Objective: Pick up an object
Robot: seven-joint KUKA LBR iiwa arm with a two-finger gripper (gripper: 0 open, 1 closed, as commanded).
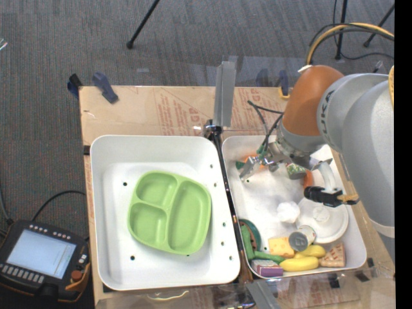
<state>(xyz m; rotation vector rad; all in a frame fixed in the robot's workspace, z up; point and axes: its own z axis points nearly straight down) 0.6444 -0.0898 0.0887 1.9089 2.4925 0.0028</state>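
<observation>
My gripper (255,166) hangs low over the far left corner of the right bin (358,237), reaching in from the right. Its two fingers stand apart, open, with nothing visibly between them. A small orange piece (248,158) lies just behind the fingertips, close to the bin's back wall. Loose objects lie toward the near end of that bin: a white crumpled lump (288,210), a white round dish (327,221), a small can (299,241), a yellow cheese wedge (280,246), a banana (302,261) and a toast-like slice (333,256).
The left bin (109,153) holds a green divided plate (170,212). A dark green curved item (250,232) and a purple piece (270,271) lie along the right bin's left and near walls. An orange-red item (309,178) sits under the wrist.
</observation>
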